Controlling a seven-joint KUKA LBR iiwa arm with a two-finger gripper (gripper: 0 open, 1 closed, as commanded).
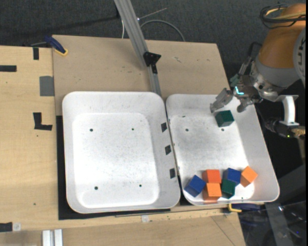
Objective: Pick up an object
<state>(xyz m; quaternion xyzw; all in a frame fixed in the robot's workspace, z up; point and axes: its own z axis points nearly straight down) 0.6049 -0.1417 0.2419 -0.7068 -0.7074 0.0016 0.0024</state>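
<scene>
the hand (231, 102) hangs over the far end of the right bin (262, 152), its two fingers spread wide apart with nothing between them. a dark green cube (225, 118) sits just below the fingers, on the bin floor, turned slightly askew; being a cube, it has no long axis. more blocks (220, 182), blue, orange and green, cluster at the near end of the same bin. the left bin (66, 137) sits beside it on the counter (20, 111).

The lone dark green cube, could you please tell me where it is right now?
The small dark green cube sits at the far end of the right white bin, just below the end effector, apart from the blocks clustered at the near edge.
</scene>
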